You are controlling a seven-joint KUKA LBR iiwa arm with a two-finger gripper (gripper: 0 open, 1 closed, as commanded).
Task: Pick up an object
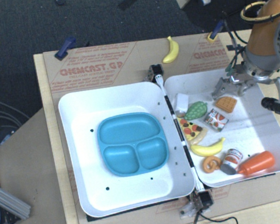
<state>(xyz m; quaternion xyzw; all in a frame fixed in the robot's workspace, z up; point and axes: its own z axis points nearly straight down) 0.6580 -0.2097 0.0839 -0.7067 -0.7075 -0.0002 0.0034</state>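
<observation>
**Tool low over the right bin's far side**

The tool (229, 84) hangs above the far part of the right shallow white bin (275, 130), near a tan waffle-like toy (226, 103); whether it is spread or pressed together cannot be told. That bin also holds a yellow toy banana (208, 148), a pizza slice toy (191, 130), a green leafy toy (196, 110) and an orange plastic bottle (255, 163). A blue divided plastic tray (132, 143) lies in the left white bin (82, 143). Another yellow banana (170, 51) rests on the counter (107, 67).

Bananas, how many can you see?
2. One banana lies on the board behind the bins; the other banana lies in the right bin, near the pizza slice.
</observation>
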